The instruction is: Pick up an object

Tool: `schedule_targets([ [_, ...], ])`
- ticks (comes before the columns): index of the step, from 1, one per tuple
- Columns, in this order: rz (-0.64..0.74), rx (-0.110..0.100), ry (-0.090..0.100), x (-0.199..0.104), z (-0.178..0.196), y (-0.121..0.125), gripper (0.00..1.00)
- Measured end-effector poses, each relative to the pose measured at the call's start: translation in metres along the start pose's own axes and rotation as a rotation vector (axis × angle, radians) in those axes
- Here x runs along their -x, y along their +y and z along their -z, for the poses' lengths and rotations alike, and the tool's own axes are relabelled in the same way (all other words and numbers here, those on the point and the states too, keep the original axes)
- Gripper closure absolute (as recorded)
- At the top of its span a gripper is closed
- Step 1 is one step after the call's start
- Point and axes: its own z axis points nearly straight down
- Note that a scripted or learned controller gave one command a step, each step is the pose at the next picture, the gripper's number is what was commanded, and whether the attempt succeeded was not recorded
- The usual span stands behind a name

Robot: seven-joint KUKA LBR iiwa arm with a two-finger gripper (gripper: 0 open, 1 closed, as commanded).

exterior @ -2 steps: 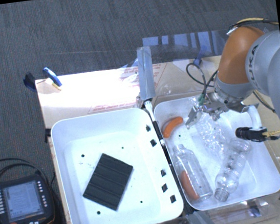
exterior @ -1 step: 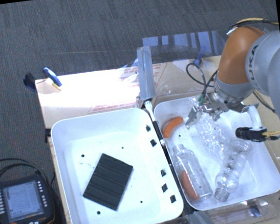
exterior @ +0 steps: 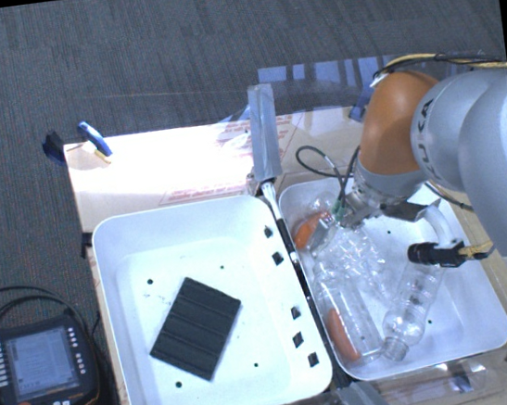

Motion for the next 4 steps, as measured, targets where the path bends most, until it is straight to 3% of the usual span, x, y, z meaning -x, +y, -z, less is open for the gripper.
schedule_targets([
  [1, -0.05, 0.008, -0.001, 0.004, 0.013, 0.0, 0.0],
  [2, 0.15, 0.01, -0.002, 0.033, 0.003, -0.009, 0.0],
  [3, 0.392, 0.014, -0.007, 0.0, 0.001, 0.004, 0.0],
  [4, 0.239, 0.017, -0.008, 0.024, 0.022, -0.01, 0.0],
])
